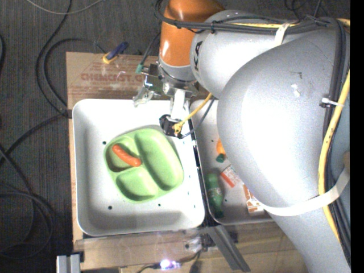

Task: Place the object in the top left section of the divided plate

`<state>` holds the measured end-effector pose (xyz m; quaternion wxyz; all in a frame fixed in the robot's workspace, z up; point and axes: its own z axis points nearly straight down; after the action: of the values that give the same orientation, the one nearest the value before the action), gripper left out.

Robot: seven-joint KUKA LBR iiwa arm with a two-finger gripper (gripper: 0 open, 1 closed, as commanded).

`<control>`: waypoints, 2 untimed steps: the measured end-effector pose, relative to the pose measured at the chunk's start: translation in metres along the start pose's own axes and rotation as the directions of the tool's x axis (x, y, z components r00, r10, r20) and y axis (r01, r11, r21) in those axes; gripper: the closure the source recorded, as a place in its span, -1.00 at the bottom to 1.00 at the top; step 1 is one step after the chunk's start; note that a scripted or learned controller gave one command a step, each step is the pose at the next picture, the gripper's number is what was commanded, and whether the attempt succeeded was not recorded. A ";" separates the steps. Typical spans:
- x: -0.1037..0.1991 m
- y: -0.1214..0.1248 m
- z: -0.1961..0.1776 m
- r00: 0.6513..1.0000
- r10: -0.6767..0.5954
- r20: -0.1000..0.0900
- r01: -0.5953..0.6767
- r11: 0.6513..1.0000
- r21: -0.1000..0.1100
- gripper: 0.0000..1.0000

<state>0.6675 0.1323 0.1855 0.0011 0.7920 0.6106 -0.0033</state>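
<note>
A: Which item lies furthest left on the green divided plate (165,166)?
B: The orange object (126,155), a slim carrot-like piece. It rests in the plate's top left section, slanting across that section's floor, with its lower end near the plate's central ridge. The left white bin (91,209) shows bare floor on every side of the plate.
A: And the gripper (149,91)?
B: It hangs beyond the plate's upper edge, apart from both the plate and the orange object. Whether it is open or closed cannot be told from this angle.
A: What lies to the plate's right?
B: The right white bin (227,216), which bears a green bottle (214,191), a red-and-white packet (228,177) and a small orange piece (219,148), all well apart from the plate. The grey arm (273,107), with its orange band (182,33), bulks over them, to the right of the plate and above it
</note>
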 end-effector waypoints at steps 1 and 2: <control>0.033 -0.070 0.031 0.987 -0.160 -0.004 0.160 0.987 0.002 -1.00; -0.020 -0.054 0.015 0.977 -0.215 -0.003 0.215 0.977 0.000 -1.00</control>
<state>0.6105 0.1268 0.1705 -0.0004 0.7214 0.6925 -0.0022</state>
